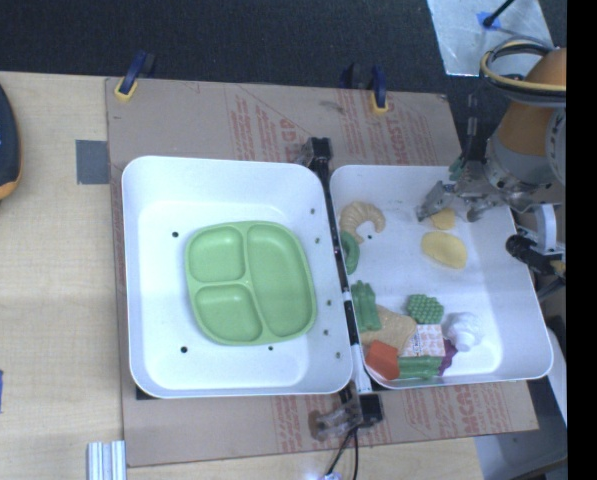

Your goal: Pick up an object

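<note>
My gripper (456,200) hangs low over the far part of the right bin (523,368), fingers splayed apart, one tip out to the left and the other toward the right, and nothing between them. Straight out from it, just toward the near side of the bin, lies the pale yellow lump (445,249), the closest thing to me by a good way. Its long axis runs slantwise, from far-left to near-right, so it sits roughly across the line between my fingertips rather than along it, and I judge a small shift toward the near rim would put me over it. Off to the left rests a curled beige pastry (363,216), near but apart. The cluttered heap in the near corner is well away. The green divided plate (249,281) sits in the left bin (148,258).
</note>
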Available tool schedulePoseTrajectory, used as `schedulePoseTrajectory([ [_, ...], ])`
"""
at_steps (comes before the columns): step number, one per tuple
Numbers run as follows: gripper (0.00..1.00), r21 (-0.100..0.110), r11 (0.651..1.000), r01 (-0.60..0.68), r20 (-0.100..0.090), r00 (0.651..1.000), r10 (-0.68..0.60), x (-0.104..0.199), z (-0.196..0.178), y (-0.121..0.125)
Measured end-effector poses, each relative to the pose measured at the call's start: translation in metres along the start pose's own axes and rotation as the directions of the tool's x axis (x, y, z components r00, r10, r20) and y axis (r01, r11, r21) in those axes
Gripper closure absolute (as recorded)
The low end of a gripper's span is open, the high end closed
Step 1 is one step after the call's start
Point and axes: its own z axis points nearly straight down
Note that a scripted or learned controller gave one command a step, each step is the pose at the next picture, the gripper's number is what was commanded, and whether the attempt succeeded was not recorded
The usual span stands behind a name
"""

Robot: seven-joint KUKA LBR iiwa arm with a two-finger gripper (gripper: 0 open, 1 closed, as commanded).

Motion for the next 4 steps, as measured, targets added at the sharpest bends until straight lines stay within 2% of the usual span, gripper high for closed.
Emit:
schedulePoseTrajectory([
  [1, 0.0, 0.009, 1.0, -0.003, -0.002, 1.0, 0.003, 0.02, 0.001, -0.053],
  [2, 0.0, -0.002, 1.0, 0.002, 0.001, 1.0, -0.002, 0.0, -0.001, 0.001],
  [3, 0.0, 0.006, 1.0, -0.003, -0.002, 1.0, 0.003, 0.027, -0.043, -0.048],
  [4, 0.0, 0.008, 1.0, -0.001, -0.001, 1.0, 0.001, 0.025, -0.007, -0.049],
])
